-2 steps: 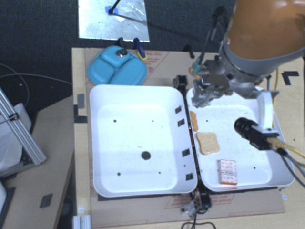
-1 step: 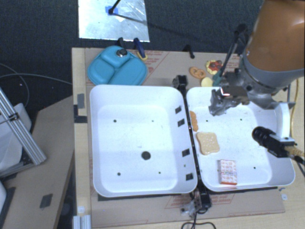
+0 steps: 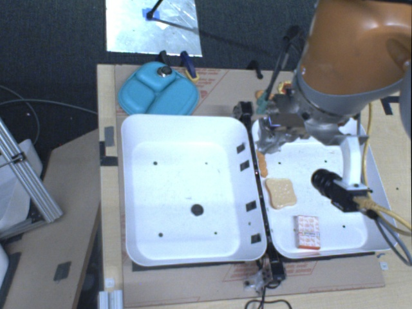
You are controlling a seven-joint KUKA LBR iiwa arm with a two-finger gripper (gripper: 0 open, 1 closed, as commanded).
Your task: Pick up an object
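White plastic makes up both bins. Nearest the camera in the right bin (image 3: 360, 240) lies a small packet (image 3: 308, 231) with a red-and-white pattern, flat on the floor close to the front wall. Just behind it, a little toward the divider between the bins, rests a tan slice of bread (image 3: 281, 193), also flat. Further back, an orange strip (image 3: 262, 165) lies along the bin's left wall, partly under the arm's tooling. A black cylinder (image 3: 333, 188) on a white bracket hangs over the right side of this bin, level with the bread but apart from it.

The left bin (image 3: 138, 147) holds a small dark round disc (image 3: 197, 210) near the middle of its floor.

The gripper (image 3: 273, 137) sits over the back left corner of the right bin, below the arm's (image 3: 357, 40) big orange band. The wrist hides its tips, so whether they grip anything cannot be told.

Beyond the left bin, a blue divided tray (image 3: 158, 92) rests on the bench, and farther still a silvery sheet (image 3: 151, 17) lies on the dark floor.
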